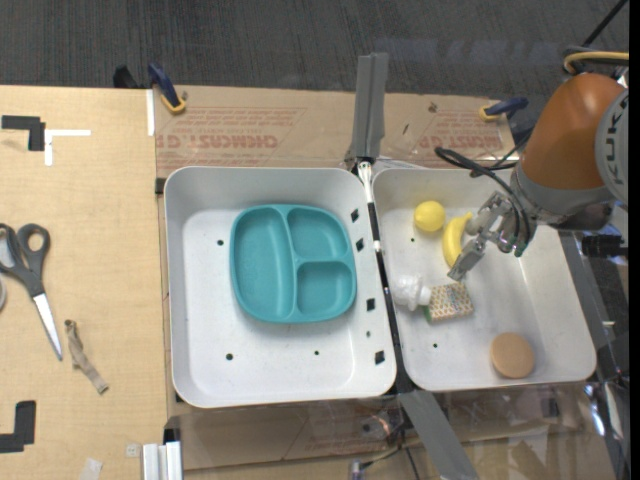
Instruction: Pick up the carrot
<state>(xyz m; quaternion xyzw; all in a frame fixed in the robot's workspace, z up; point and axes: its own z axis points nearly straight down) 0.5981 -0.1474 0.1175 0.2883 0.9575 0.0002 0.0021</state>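
My gripper point(470, 250) hangs over the right bin point(560, 308), near its middle, with the orange-banded arm reaching in from the right. It is open, and I see nothing held between its fingers. Its lower fingertip sits just right of a yellow banana point(454, 238). A yellow lemon-like ball point(429, 216) lies up and left of the banana. Below the gripper lie a speckled tan block point(450, 304) and a small white lump point(408, 290). I cannot pick out an orange carrot shape among these items.
A tan round disc point(512, 355) rests near the right bin's front. The left bin point(200, 348) holds a teal divided plate point(294, 263). Scissors point(35, 273) lie on the wooden bench at the far left. A ridge point(372, 248) separates the bins.
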